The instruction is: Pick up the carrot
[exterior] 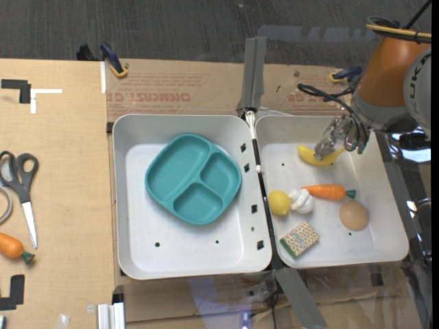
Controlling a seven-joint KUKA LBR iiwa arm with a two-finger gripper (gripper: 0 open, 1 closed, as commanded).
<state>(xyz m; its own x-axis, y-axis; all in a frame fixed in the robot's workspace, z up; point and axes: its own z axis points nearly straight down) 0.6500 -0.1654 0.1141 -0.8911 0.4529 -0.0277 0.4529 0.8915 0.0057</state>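
One carrot lengthwise left-right, green end toward the right.

I counted two white bins on the surface. The left one held one teal plate. The right one held one banana, one carrot, one lemon, one egg, one garlic bulb and one cracker. Outside lay one pair of scissors, a second carrot and two blue clamps.
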